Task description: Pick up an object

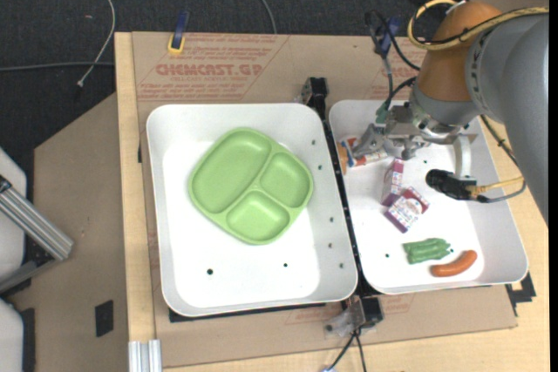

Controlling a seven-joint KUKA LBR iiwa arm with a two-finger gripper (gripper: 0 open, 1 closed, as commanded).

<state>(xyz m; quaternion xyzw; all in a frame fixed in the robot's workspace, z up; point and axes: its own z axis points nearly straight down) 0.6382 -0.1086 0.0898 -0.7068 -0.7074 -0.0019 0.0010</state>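
Camera view has the gripper (394, 138) low in the right bin (501, 226), its own wrist masking it, so whether it grips anything I cannot tell. Purple packet (404, 209) lies just below it; green pepper (425, 250) and orange sausage (453, 264) sit nearer the front rim.

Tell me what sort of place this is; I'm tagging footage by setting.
Most likely a robotics lab or test cell, not a kitchen. A grey arm reaches over two white bins on a cardboard-covered bench, the food in them looks like toys, such as a green tray, and loose cables run across the dark floor.
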